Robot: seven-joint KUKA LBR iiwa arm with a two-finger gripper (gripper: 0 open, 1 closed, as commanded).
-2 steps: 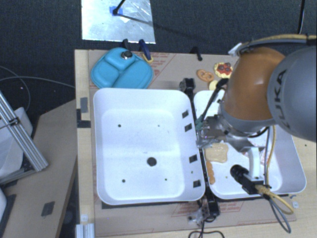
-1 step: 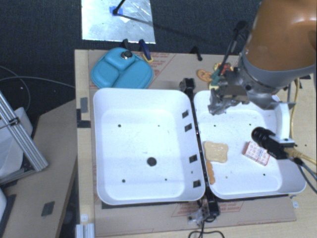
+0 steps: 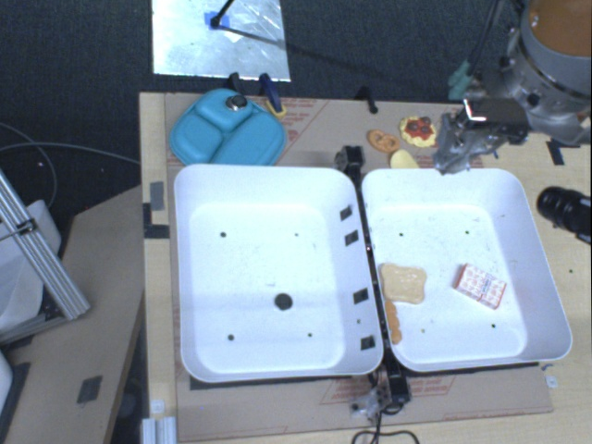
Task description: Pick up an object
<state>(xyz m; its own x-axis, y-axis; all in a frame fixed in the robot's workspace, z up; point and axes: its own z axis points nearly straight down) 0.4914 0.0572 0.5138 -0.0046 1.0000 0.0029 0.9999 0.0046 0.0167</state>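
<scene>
In the right bin [image 3: 518, 202] lie a tan, bread-like piece [image 3: 403, 283] near the left wall and a small red-and-white patterned packet [image 3: 480, 286] toward the right. A thin orange strip [image 3: 393, 323] rests along the left wall below the tan piece. The left bin [image 3: 203, 211] holds one small dark round disc [image 3: 283, 302]. My gripper [image 3: 452, 158] hangs over the far rim of the right bin, well above and behind the objects. Nothing is visible between its fingers.
A blue divided tray [image 3: 228, 131] sits behind the left bin. Small toy food pieces [image 3: 418, 130] lie on the bench behind the right bin, just left of the gripper. A shiny metal sheet [image 3: 220, 24] lies on the floor beyond.
</scene>
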